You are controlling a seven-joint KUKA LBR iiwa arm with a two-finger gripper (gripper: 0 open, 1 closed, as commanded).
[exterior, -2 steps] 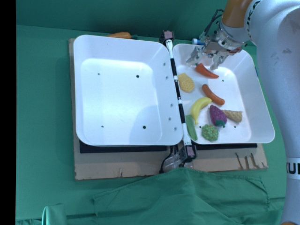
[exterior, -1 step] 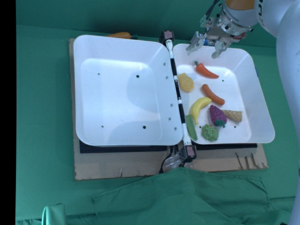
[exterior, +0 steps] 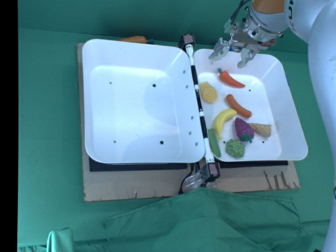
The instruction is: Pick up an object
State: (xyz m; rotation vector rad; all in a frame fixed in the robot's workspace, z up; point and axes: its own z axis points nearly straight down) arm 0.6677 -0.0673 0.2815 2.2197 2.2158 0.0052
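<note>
My gripper hangs over the far edge of the right bin, its two fingers spread apart with nothing between them. Just below it lies an orange carrot. Farther down the bin are a yellow corn cob, an orange-red sausage, a yellow banana, purple grapes, an ice-cream cone, a green cucumber and a green broccoli.
The left bin sits beside the right one, with a black-and-white divider bar between them. An orange object lies behind the left bin's far rim. Green cloth bunches at the bench front.
</note>
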